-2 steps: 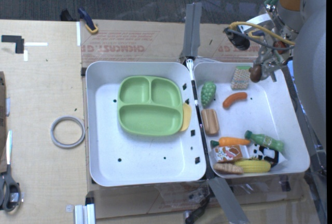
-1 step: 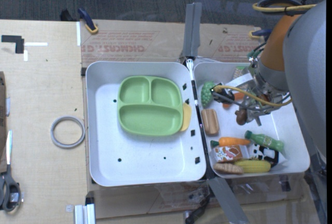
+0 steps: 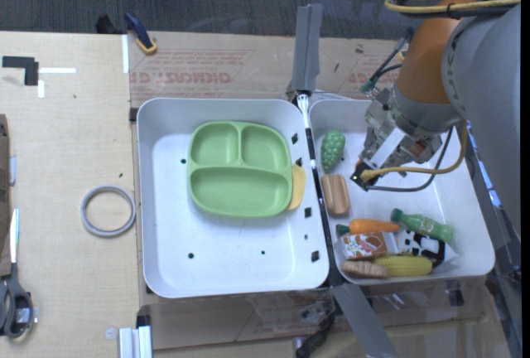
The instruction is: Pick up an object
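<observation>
The right bin (image 3: 474, 207) holds several toy foods. A knobbly green bunch of grapes (image 3: 332, 147) lies at its far left, with a tan hot dog bun (image 3: 335, 193) just below it. Along the near side are an orange carrot (image 3: 373, 226), a green bottle (image 3: 422, 224), a yellow corn cob (image 3: 403, 266), a brown bread roll (image 3: 363, 269), a red-and-white snack pack (image 3: 364, 245) and a black-and-white carton (image 3: 427, 247). My gripper (image 3: 375, 157) hangs over the bin's upper middle, right of the grapes and above the bun, with nothing seen in it.
In the left bin (image 3: 157, 224) lies a green divided plate (image 3: 240, 168), with a yellow piece (image 3: 297, 186) poking out under its right edge. On the bench to the left are a grey ring (image 3: 108, 210) and scissors (image 3: 15, 305). A metal divider (image 3: 308, 58) runs between the bins.
</observation>
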Tool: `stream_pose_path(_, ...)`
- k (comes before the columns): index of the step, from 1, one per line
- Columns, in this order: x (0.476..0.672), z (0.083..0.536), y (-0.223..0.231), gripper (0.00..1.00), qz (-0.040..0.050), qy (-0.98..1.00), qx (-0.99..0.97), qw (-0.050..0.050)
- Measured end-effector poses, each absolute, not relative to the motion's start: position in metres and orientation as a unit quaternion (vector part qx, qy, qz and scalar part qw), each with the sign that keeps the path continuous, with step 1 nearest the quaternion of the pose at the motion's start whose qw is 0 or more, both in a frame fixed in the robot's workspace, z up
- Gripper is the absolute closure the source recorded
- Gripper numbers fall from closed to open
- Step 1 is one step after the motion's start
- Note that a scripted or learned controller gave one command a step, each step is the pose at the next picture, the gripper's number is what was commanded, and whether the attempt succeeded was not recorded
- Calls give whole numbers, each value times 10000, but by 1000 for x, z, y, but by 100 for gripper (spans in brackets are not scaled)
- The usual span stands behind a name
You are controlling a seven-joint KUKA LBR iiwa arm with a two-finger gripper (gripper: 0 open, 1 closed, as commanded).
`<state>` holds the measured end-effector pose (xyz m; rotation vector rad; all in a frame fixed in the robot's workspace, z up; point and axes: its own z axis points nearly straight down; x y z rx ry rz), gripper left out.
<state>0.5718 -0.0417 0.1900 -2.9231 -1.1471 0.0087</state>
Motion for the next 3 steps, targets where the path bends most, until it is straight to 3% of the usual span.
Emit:
stream_pose_path(1,610,190,-17,100,23,-2110,-9775,-2)
stream_pose_path(2,629,270,-90,100,18,-1344,-9909,-2)
stream_pose_path(3,593,320,-83,100,22,-1788,-9839,-1)
